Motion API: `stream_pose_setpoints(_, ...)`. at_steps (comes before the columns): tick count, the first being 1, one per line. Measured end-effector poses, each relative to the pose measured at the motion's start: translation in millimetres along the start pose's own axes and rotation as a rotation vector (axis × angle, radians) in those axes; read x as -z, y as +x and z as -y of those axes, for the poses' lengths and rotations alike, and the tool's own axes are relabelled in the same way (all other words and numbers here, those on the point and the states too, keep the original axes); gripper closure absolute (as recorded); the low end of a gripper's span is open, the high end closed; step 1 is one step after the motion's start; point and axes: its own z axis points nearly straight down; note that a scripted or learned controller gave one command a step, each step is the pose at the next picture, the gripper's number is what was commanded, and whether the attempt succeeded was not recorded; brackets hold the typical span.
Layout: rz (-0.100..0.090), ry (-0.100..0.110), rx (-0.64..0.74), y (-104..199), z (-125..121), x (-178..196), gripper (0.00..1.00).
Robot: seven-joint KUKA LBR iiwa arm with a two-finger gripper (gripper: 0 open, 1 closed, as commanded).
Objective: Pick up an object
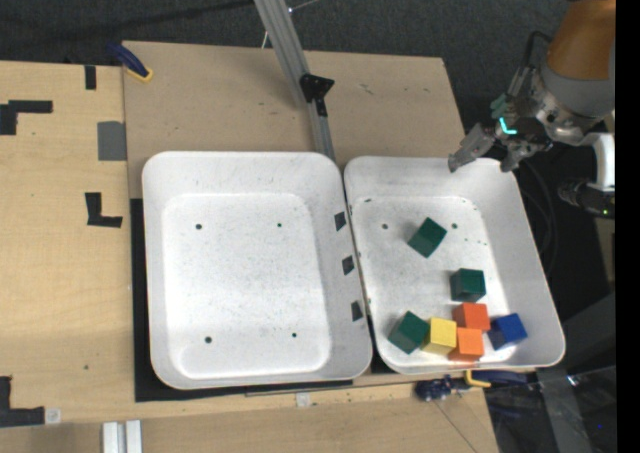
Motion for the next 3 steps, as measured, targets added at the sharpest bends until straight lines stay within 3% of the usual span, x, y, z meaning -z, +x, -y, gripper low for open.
stream_pose_setpoints(1, 0.003, -0.004, 0.001, -0.3, -0.7, 3.2, 0.00)
stream_pose_setpoints(3, 0.001, 0.002, 0.001, 12.4, 13.1, -117.0, 0.00)
